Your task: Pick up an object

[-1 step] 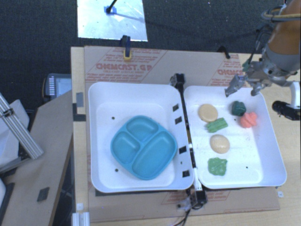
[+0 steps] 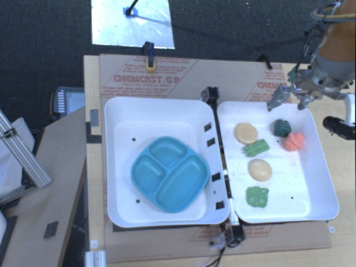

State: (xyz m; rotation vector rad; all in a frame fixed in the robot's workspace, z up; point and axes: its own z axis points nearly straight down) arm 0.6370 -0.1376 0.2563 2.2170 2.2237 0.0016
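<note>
The right bin [image 2: 320, 196] holds several small objects: a round tan piece [image 2: 246, 132], a green ridged piece [image 2: 256, 147], a pale oval piece [image 2: 260, 169], a green leafy piece [image 2: 257, 196], a dark teal lump [image 2: 282, 128] and a pink-orange lump [image 2: 294, 141]. My gripper [image 2: 291, 99] hangs over the bin's far rim, above and behind the teal lump. Its two fingers are spread open with nothing between them.
The left bin [image 2: 119, 121] holds a blue divided plate [image 2: 169, 173]. A black divider strip [image 2: 218, 149] runs between the bins. A shiny metal sheet [image 2: 132, 14] lies behind the bench. A metal rail [image 2: 19, 152] and a grey device [image 2: 68, 102] sit at the left.
</note>
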